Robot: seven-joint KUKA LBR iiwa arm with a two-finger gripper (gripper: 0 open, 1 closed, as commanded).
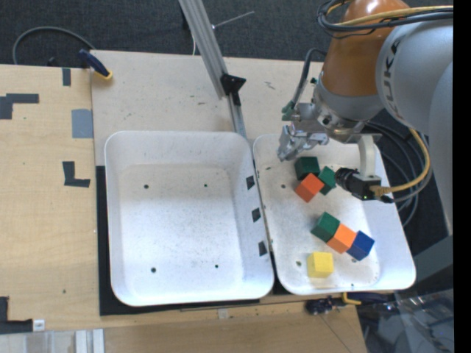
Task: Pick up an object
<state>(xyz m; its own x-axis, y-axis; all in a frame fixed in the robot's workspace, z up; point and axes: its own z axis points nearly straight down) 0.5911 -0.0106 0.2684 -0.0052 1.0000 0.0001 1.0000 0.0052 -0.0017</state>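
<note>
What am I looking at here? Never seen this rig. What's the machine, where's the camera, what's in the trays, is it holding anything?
This is one picture from a fixed camera above the bench, looking down at a slant. The grey robot arm with the orange band reaches in from the right. Its tool hangs over the far end of the right shallow white plastic bin. I cannot tell whether it grips anything.

That bin holds small blocks: a dark green cube just below the tool, an orange-red cube touching it, then a green cube, an orange cube and a blue cube in a row, and a yellow cube nearest the camera. The left shallow white plastic bin sits alongside.
</note>
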